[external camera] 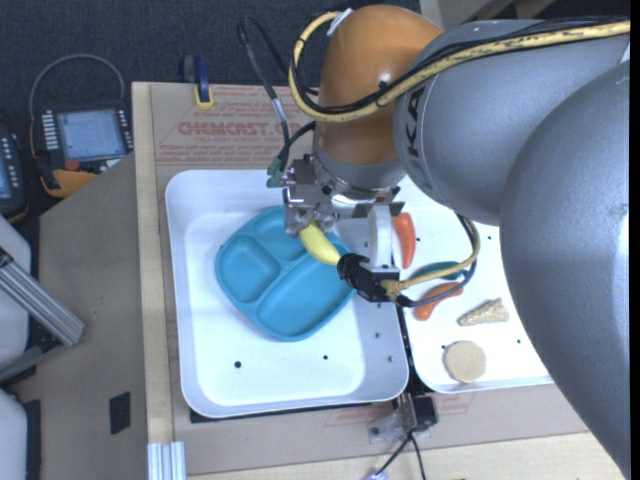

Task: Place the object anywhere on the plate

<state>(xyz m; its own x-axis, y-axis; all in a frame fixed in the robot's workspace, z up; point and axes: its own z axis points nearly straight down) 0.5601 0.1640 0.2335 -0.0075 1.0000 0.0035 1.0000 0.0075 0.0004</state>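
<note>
Banana (319,245), yellow and small, sits pinched between the fingers of the gripper (312,230) at the upper right edge of the blue plate (270,288), which lies tilted in the left white bin (200,368). Judging from this, release is the step in hand: letting go low over a plate compartment, clear of the rim, should keep the fruit from rolling off. A carrot (404,240), a cracker (484,313) and a round biscuit (465,360) lie in the right bin (500,376).

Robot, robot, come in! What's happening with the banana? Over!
Tool above blue plate, upper right edge. Banana right at the tool, over the plate; grip unclear. Nothing in the way.
</note>
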